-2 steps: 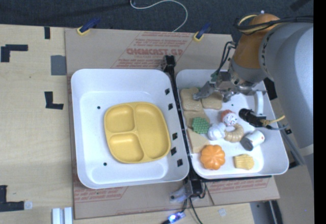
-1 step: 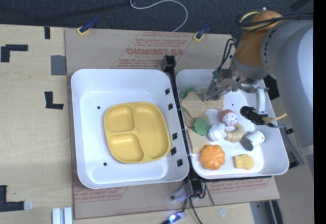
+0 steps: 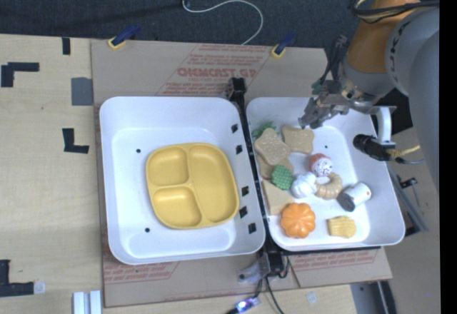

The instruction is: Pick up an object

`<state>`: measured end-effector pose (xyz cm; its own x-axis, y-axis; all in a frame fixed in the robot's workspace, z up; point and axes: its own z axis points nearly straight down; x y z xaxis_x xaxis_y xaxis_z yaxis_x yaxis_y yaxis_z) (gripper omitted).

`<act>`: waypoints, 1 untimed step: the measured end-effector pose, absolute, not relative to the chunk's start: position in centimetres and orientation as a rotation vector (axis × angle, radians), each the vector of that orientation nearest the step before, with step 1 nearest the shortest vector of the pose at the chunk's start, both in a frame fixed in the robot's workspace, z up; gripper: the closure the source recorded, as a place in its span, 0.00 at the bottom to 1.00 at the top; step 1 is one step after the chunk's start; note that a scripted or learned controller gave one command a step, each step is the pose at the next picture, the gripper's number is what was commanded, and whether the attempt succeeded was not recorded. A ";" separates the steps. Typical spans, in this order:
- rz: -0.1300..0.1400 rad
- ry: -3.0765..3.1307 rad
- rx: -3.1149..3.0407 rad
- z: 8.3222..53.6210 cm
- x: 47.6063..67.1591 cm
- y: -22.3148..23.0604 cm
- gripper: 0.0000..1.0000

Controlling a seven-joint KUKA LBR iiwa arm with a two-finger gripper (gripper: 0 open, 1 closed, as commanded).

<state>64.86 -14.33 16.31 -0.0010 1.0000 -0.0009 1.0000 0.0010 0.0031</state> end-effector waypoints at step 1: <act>0.003 2.222 2.217 21.0 65.8 -14.0 1.00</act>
<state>65.84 -13.96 21.03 -0.0023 1.0000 -0.0005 1.0000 0.0023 0.0030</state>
